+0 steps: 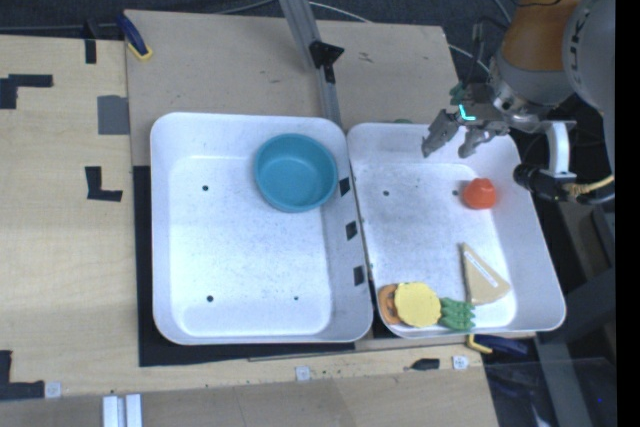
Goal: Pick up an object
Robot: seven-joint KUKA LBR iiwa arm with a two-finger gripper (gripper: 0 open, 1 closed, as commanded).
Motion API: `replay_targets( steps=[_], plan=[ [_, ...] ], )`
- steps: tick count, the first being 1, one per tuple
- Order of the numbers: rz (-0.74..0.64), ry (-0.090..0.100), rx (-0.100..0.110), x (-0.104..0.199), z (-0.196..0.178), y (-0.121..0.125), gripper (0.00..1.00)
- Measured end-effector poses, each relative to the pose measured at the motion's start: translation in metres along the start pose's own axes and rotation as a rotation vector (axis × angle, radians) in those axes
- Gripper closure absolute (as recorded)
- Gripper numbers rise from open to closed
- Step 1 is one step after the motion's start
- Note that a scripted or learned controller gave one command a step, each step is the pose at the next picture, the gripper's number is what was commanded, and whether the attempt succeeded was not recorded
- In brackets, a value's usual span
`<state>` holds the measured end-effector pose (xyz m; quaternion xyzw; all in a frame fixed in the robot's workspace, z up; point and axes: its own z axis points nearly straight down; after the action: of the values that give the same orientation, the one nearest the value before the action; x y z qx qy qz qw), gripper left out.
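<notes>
Gripper (452,141) hangs over the far end of the right bin (530,245), fingers spread apart, nothing between them. Small red-orange ball (480,194) lies on the bin floor just nearer the camera and slightly to the arm's side, apart from the fingertips. Tan wedge (485,281), yellow disc (417,304) and green piece (458,314) crowd the near end. Blue bowl (295,173) sits in the left bin (200,315).

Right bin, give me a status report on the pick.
Tool open, nothing between its fingers, over right bin's far end. Orange ball near it, untouched. Nothing in the way.
</notes>
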<state>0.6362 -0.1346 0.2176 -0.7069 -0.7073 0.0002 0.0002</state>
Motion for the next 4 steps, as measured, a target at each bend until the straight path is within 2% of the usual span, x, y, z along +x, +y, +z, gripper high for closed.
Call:
replay_targets(
  steps=[1,3,4],
  plan=[
    [0.0,0.0,0.0,0.0,0.0,0.0,0.0],
    [-0.001,0.001,0.005,0.01,0.1,0.007,0.0],
    [0.0,0.0,0.0,0.01,0.13,0.007,0.0]
  ],
)
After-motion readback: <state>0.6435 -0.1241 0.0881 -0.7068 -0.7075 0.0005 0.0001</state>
